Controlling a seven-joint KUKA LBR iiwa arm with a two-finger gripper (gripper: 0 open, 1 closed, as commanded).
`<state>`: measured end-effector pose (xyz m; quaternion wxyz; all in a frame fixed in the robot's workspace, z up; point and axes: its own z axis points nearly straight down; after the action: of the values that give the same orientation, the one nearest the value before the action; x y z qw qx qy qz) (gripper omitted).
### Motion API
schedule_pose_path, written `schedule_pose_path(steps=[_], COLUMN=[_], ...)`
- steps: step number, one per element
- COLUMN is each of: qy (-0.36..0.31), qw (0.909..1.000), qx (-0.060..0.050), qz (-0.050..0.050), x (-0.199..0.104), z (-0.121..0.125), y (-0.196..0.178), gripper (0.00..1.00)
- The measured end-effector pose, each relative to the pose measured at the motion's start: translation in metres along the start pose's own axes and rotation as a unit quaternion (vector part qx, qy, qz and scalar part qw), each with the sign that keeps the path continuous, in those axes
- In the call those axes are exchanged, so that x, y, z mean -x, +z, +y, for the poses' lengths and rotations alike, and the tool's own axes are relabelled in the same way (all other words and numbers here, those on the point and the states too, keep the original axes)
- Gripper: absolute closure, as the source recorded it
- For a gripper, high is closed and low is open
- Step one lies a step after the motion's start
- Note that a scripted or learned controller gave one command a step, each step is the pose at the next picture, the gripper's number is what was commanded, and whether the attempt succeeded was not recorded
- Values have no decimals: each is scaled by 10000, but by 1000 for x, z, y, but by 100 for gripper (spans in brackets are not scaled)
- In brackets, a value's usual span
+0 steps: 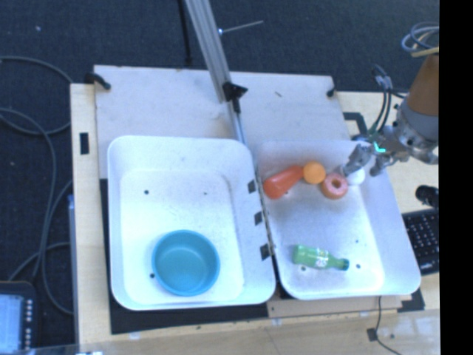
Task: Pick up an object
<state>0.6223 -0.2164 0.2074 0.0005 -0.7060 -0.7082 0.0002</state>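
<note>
**Gripper poised at the right bin's far edge**

The gripper hangs with its two fingers apart, nothing between them, over the right bin's far right rim. Just beside it lies a pink ring; further left are an orange ball and an orange carrot-shaped toy. A green bottle lies nearer the front. The left bin holds a blue bowl.
</note>
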Motion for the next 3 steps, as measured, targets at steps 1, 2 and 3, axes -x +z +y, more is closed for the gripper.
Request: schedule_pose_path(steps=[1,2,3], qy=[-2,6,12], qw=[10000,10000,10000], qx=[27,-18,-18], qz=[-6,-12,-7], x=[0,8,9], z=[1,8,7], y=[-3,47,100], gripper=[0,0,0])
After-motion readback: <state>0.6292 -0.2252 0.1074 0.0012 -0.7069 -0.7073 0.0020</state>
